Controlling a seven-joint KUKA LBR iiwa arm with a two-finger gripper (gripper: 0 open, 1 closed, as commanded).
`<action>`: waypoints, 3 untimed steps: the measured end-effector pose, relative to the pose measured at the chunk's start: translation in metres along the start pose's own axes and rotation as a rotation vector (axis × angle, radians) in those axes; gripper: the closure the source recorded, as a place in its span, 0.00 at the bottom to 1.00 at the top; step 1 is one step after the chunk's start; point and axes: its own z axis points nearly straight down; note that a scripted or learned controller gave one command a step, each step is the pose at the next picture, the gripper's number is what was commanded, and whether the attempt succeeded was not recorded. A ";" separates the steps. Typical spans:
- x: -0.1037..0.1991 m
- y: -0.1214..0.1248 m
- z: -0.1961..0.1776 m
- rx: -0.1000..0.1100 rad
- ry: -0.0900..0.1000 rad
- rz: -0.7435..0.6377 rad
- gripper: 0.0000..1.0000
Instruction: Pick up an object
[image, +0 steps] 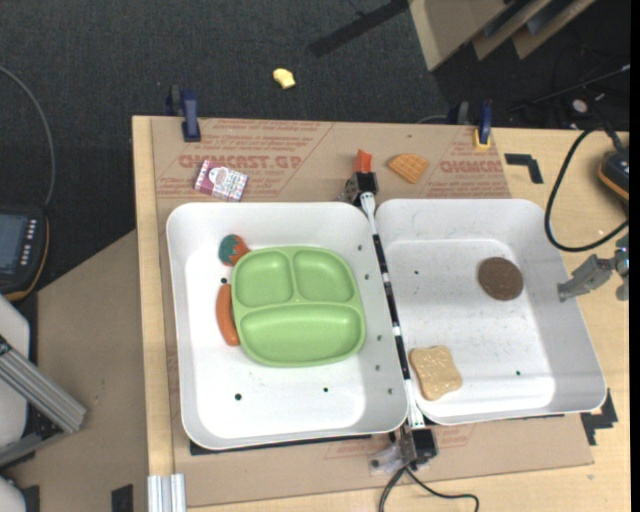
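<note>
1. Assessing the claw (588, 278): it sits at the outer rim of the right bin (520, 395). Whether it is open or closed cannot be told from the camera view; nothing is seen held in it.
2. Green divided plate (300, 305): the largest candidate, lying well away from the claw in the far bin (200, 390). It is probably rigid, light plastic and smooth. It is too wide to span, so grip a raised rim.
3. Tan toast piece (436, 372): lies in the claw's own bin, at the corner beside the centre divider and nearer the camera than the claw. It looks flat, light and stiff. Take it across its narrower edges.
4. Brown round disc (499, 278): the object closest to the claw, lying just beside it in the same bin. It has a low profile and is likely light. Grip across its diameter and descend fully.
5. Orange sausage shape (228, 315): lies touching the plate's far side. It may roll, so grip across its middle.
6. Board (300, 150): the printed lettering appears to read "CHEMCAST GP".
7. Pink packet (221, 180): lies on the board beyond the far bin. Its print is too small to read.
</note>
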 end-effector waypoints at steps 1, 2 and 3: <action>-0.003 0.047 0.126 0.006 0.003 -0.003 0.00; -0.002 0.147 0.170 -0.006 0.000 -0.006 0.00; 0.040 0.124 0.193 -0.005 -0.004 -0.003 0.00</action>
